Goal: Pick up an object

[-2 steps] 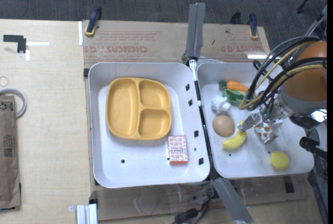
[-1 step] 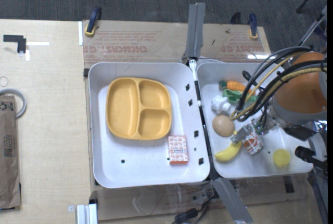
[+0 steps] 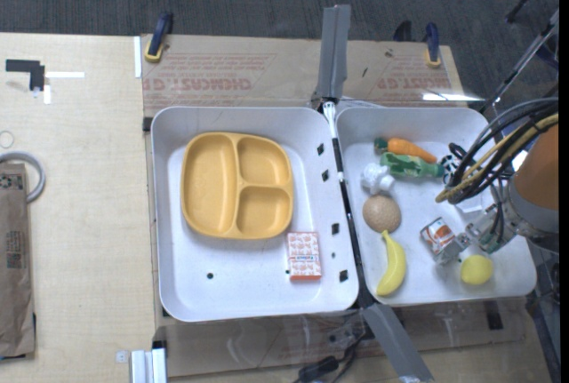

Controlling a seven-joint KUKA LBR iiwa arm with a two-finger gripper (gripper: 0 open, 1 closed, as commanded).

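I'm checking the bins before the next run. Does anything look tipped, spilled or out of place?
Nothing looks spilled or broken. The yellow divided plate lies flat in the left bin, with a small carton beside it. In the right bin, the banana, lemon and carrot lie loose but contained.

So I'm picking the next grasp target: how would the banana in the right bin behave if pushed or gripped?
The banana is curved, so a push would probably swing it round. Its skin looks smooth and may slip between the fingers. It lies close to the brown ball, which a nudge might roll.
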